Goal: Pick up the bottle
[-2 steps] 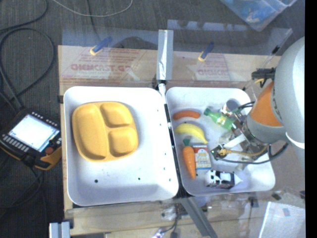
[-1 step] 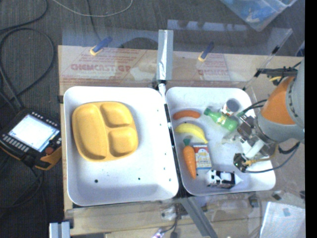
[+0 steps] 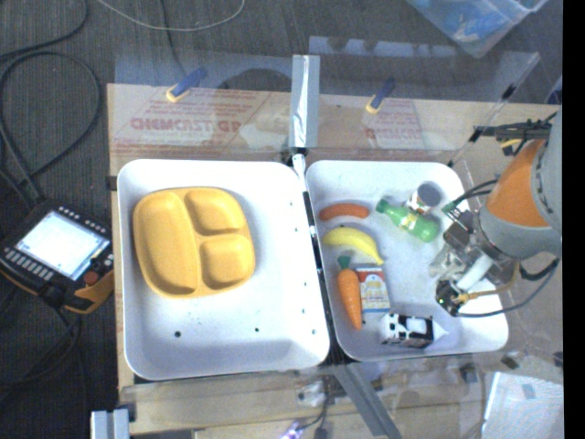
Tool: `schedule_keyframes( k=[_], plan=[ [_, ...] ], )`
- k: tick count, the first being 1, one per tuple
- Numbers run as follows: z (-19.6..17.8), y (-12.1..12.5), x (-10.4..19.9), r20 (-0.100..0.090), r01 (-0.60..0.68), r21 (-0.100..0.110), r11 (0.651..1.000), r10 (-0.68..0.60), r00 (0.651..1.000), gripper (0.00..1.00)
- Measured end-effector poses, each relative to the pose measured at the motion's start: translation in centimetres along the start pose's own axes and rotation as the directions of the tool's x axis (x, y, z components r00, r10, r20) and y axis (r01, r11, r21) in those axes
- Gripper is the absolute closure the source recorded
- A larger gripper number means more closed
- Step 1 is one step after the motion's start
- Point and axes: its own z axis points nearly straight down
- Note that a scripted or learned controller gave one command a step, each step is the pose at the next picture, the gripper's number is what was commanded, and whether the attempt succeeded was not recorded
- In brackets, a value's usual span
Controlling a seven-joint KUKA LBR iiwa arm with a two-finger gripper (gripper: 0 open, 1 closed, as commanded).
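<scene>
Grey arm (image 3: 526, 204) hangs over the right bin's (image 3: 475, 337) right edge; whether its hand (image 3: 454, 277) is clenched, I cannot tell. Green bottle (image 3: 409, 219) lies ungrasped beside the banana (image 3: 355, 242); pickup remains.

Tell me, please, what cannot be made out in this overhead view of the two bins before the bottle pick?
- Gripper: in the camera view its tip is a blurred tangle of cables and brackets, so its state is unreadable.
- Green bottle: whether it touches the grey cup beside it is unclear; the label is too small.
- Small carton: print too small to read.
- Black-and-white item: too blurred to identify.
- Arm: cut off by the right edge.
</scene>
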Motion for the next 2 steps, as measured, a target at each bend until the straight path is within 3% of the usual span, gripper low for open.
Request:
schedule_keyframes(
  k=[1, 2],
  plan=[
    [0.7, -1.3, -1.7, -0.011, -0.473, -0.019, 0.881, 0.473, 0.881, 1.0],
    [0.6, -1.1, -3.5, 0.008, 0.278, -0.021, 0.96, -0.278, 0.961, 1.0]
  ],
)
